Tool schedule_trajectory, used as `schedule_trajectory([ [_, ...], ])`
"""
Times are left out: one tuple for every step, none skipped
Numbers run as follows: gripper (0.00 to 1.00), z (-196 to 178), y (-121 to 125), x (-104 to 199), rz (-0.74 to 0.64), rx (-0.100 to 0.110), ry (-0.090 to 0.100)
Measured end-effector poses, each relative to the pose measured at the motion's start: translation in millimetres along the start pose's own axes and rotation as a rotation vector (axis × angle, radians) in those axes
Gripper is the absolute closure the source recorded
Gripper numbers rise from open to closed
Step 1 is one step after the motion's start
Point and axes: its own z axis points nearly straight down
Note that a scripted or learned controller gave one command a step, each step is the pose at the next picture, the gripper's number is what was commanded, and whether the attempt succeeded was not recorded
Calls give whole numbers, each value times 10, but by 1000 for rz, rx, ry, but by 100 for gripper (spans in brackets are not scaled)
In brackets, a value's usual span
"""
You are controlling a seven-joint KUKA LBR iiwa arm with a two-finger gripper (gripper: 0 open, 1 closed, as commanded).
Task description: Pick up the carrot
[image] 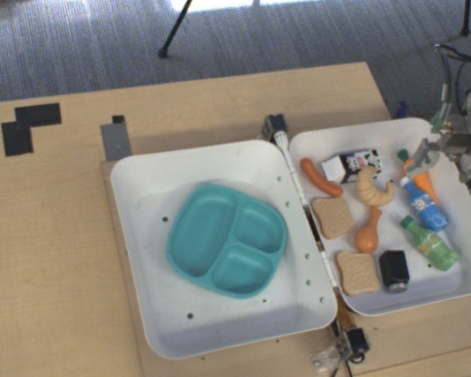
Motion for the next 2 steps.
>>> schedule_trajectory([
  [0,1028,458,176,-261,-5,-1],
  [100,903,482,198,-267,-11,-1],
])
